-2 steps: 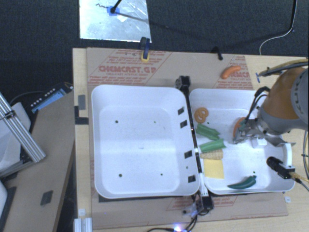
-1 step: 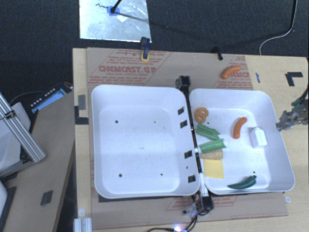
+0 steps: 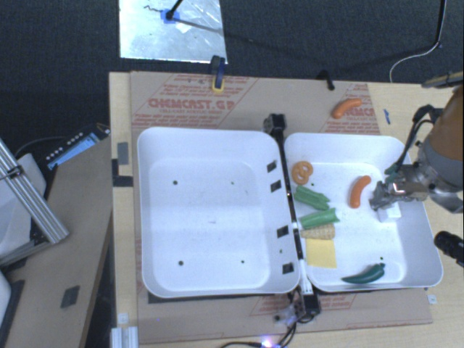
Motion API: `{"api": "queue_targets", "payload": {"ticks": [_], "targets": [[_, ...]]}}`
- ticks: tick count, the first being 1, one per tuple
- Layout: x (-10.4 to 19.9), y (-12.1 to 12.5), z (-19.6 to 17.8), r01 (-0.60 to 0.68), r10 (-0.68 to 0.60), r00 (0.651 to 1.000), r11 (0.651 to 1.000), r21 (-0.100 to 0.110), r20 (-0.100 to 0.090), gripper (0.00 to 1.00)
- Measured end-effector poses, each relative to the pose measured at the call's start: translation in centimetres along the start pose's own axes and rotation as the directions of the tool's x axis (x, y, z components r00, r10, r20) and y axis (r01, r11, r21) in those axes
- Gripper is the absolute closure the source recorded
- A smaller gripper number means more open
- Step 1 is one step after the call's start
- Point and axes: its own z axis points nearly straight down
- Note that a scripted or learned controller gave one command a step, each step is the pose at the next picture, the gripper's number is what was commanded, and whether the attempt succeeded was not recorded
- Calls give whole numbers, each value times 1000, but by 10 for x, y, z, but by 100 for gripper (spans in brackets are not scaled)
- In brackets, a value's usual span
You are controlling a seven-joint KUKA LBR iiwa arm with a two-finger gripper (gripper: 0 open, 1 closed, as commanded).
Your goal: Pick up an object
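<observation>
In the overhead view we saw the grey two-finger gripper (image 3: 386,201) low near the right white bin's (image 3: 415,246) right edge, its grip impossible to tell, just beside the curved orange plastic sausage (image 3: 358,191), and judged an off-centre closing could roll that sausage away.

Arm (image 3: 444,154): runs off the frame's right edge.
Gripper (image 3: 388,198): blurred, at the right of the frame.
Silver sheet (image 3: 170,20): cropped by the top edge.
Metal rail (image 3: 25,198): cut by the left edge.
</observation>
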Motion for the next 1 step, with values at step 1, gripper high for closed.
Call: {"api": "queue_targets", "payload": {"ticks": [1], "targets": [[88, -10, 8, 3, -3, 1000, 1000, 0, -1, 100]]}}
